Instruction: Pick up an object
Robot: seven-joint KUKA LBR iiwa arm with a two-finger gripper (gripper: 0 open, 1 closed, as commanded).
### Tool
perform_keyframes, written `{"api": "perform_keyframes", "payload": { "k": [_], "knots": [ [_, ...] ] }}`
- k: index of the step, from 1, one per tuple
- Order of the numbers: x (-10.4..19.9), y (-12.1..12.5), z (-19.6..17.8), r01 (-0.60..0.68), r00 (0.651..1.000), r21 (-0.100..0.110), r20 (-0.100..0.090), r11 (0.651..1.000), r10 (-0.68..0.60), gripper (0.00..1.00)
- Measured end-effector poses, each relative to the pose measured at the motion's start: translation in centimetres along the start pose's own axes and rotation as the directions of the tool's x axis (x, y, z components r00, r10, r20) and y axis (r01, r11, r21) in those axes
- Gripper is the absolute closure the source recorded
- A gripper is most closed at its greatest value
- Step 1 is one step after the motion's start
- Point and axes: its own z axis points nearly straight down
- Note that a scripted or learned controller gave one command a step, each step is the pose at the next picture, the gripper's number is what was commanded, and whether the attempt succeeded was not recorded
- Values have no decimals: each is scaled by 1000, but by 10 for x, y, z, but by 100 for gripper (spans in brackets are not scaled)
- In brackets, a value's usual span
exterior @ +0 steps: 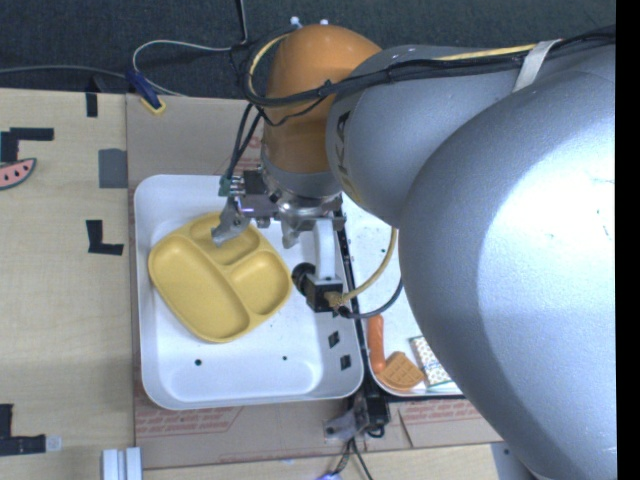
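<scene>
Centre frame: our hand [250, 220] poised at upper rim of yellow three-compartment plastic plate [220, 280] | grip state: we cannot tell | plate lies flat in left white shallow bin [240, 378], rim exposed for pinching

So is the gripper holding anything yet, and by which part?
Cannot tell: the gripper sits at the yellow divided tray's upper rim in the left bin.

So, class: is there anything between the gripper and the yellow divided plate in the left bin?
Nothing visible stands between them. The gripper is right at the far rim of the yellow divided plate, which lies alone in the left bin. No other object lies beside it there.
</scene>
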Motion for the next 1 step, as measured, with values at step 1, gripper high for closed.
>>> {"api": "perform_keyframes", "payload": {
  "k": [1],
  "knots": [
    [55, -53, 20, 2, 1000, 3, -1, 1000, -2, 0]
  ]
}}
